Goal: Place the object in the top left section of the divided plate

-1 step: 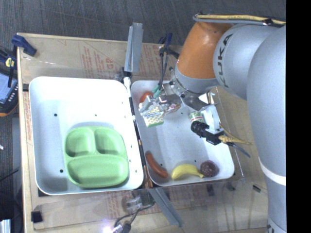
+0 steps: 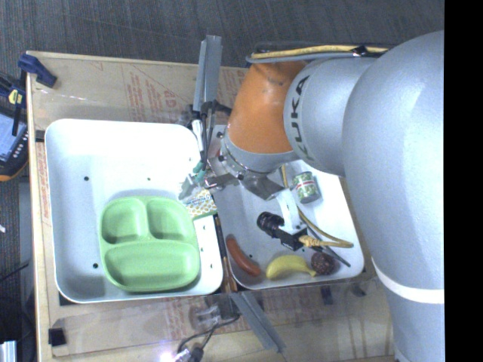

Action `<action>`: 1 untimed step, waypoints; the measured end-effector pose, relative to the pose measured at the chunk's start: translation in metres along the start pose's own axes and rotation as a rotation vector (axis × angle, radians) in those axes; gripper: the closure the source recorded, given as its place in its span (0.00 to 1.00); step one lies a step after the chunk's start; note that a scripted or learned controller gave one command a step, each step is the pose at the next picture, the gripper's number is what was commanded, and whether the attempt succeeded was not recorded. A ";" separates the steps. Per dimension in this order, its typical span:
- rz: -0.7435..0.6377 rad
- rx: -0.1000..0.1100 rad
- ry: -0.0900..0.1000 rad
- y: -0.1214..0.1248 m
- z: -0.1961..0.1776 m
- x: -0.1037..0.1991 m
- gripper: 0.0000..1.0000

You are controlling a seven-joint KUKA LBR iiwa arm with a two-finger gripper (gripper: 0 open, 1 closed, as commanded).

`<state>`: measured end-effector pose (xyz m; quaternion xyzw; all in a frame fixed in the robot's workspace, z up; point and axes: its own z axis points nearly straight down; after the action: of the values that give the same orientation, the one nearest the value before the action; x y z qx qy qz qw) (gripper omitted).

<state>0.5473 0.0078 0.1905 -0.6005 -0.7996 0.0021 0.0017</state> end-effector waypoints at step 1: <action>-0.264 -0.003 -0.001 0.014 -0.007 0.049 1.00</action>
<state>0.5473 0.0591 0.1975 -0.4900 -0.8717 0.0008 0.0006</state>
